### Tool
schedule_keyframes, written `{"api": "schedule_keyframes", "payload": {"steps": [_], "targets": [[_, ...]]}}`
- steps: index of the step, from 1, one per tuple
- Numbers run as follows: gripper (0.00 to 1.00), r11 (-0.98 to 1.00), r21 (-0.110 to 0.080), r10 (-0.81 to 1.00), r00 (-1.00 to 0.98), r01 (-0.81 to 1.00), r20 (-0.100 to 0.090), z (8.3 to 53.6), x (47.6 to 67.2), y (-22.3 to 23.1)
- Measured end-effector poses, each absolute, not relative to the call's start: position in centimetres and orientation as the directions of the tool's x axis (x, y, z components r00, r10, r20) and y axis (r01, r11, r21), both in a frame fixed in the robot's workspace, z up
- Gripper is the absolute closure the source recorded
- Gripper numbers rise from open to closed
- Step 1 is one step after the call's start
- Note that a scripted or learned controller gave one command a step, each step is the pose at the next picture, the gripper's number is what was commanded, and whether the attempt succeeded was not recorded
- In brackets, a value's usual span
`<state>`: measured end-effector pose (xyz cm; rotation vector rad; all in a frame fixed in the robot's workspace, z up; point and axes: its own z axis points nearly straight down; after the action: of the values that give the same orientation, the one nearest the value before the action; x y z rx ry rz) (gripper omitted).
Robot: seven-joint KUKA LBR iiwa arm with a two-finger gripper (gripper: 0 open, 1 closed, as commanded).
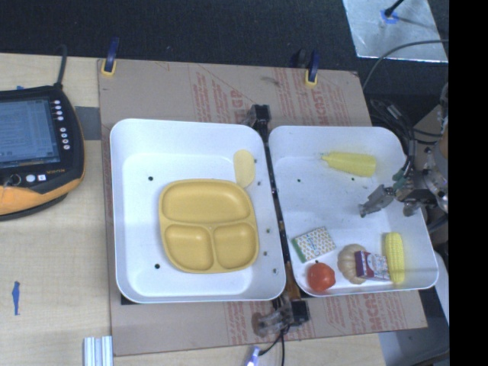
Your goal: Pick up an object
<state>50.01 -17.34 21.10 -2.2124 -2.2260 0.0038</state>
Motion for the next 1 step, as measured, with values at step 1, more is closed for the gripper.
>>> {"api": "schedule_keyframes", "payload": {"steps": [1], "targets": [[0.0, 0.009, -0.004, 1.0, -0.009, 1.0, -0.001, 16.8, 58.67, -12.58]]}}
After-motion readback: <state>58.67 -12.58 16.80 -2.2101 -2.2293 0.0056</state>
